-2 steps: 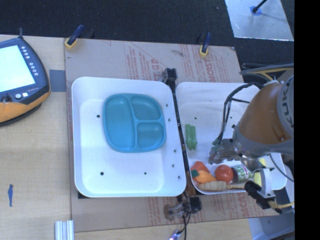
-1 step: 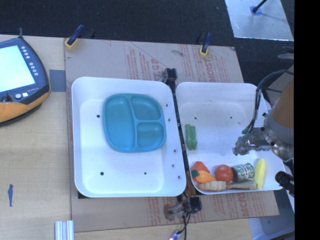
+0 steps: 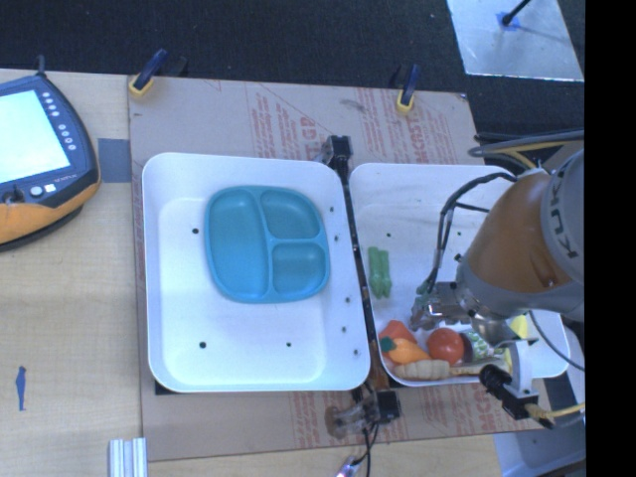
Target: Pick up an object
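Observation:
The arm reaches in from the right, and my gripper (image 3: 447, 318) hangs low over the near part of the right bin (image 3: 407, 192). Directly beneath it lies a red tomato-like ball (image 3: 447, 346). To its left sits an orange carrot-like piece (image 3: 400, 347), with a pale elongated item (image 3: 422, 370) along the bin's near rim. A green oblong object (image 3: 380, 271) lies by the bin's left wall, apart from the gripper. The wrist hides the fingers.
The left bin (image 3: 179, 346) holds a blue divided plate (image 3: 266, 243). A tablet-like pendant (image 3: 40, 152) rests at the far left of the bench. Clamps (image 3: 147, 73) sit along the cardboard's back edge, and cables run by the arm.

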`<action>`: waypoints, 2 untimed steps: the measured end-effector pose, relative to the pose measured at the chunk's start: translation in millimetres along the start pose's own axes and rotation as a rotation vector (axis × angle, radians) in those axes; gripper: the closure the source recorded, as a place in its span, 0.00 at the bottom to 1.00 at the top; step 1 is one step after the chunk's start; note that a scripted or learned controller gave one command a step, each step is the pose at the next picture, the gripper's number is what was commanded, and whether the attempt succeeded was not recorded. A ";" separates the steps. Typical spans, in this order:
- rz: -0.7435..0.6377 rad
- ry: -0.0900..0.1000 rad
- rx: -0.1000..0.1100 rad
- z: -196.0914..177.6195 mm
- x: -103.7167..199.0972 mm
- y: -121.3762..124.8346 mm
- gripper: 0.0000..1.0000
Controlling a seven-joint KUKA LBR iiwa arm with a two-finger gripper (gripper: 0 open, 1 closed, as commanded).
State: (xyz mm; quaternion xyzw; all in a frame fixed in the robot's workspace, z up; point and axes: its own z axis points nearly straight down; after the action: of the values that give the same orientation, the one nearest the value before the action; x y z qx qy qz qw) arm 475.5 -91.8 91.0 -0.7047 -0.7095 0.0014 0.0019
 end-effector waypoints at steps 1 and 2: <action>0.001 -0.001 -0.001 -0.1 -0.5 0.0 0.00; -0.005 -0.001 0.001 -10.1 -1.4 0.3 1.00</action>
State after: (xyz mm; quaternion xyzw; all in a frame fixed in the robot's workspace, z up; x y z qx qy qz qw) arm 475.9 -93.2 101.1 -0.7030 -0.7112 0.0024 0.0019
